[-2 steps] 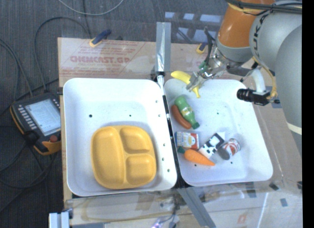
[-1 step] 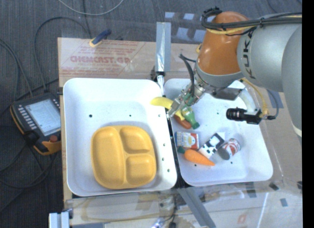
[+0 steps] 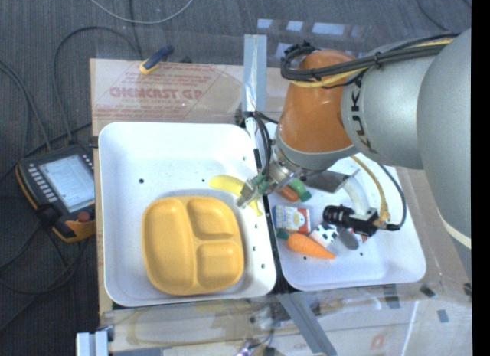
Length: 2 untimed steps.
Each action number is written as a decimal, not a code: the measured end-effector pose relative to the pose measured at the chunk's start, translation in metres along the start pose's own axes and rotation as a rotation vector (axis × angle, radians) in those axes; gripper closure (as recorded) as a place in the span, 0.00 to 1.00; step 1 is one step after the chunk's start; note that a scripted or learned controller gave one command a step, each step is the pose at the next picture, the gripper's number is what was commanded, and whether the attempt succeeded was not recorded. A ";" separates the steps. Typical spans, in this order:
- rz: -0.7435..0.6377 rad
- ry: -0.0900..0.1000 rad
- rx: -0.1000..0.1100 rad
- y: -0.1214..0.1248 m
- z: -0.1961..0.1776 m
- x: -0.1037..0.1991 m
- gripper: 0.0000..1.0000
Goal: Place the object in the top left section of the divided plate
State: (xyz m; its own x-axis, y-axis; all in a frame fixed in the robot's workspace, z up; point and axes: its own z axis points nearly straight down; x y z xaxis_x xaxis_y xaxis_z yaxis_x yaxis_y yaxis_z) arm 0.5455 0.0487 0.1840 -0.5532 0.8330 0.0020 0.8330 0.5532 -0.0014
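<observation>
The grey arm with its glossy orange band (image 3: pixel 318 106) reaches in from three o'clock and bends down over the rim shared by the two shallow white plastic bins, wrist pointing toward eight o'clock. Its small metal pincer (image 3: pixel 251 192) hangs above the right edge of the left bin (image 3: pixel 153 155), just past the upper right corner of the yellow divided plate (image 3: pixel 195 243). The fingertips are close together at the end of a smooth, curved yellow banana (image 3: pixel 227 184); they seem to pinch it, though the contact is too small to read with certainty. The banana lies at about one o'clock from the plate, near its upper right corner and outside its compartments.

The bulk of the arm covers the upper half of the right bin (image 3: pixel 390 266) and cuts off whatever sits beneath it. A red-and-green item (image 3: pixel 293 191) peeks out under the wrist, too hidden to name.

The plate is matte moulded plastic, a rounded square with three recessed sections: a long one on the left and two smaller ones on the right. In the right bin lie a tapered orange toy carrot (image 3: pixel 310 246), a small printed carton (image 3: pixel 292 217) with red markings, a black cylindrical object (image 3: pixel 348 217) and a little black-and-white piece (image 3: pixel 327 234). A handheld control pendant (image 3: pixel 57 190) with a lit screen rests on the dark carpet at nine o'clock.
</observation>
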 end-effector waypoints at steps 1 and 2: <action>-0.030 -0.001 0.001 -0.008 0.001 0.047 1.00; -0.004 -0.004 -0.001 0.012 -0.070 0.015 1.00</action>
State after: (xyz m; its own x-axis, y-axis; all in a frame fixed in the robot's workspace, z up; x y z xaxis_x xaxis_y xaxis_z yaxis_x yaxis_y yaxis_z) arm 0.5477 0.0677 0.2545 -0.5568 0.8306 -0.0017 0.8306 0.5568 0.0000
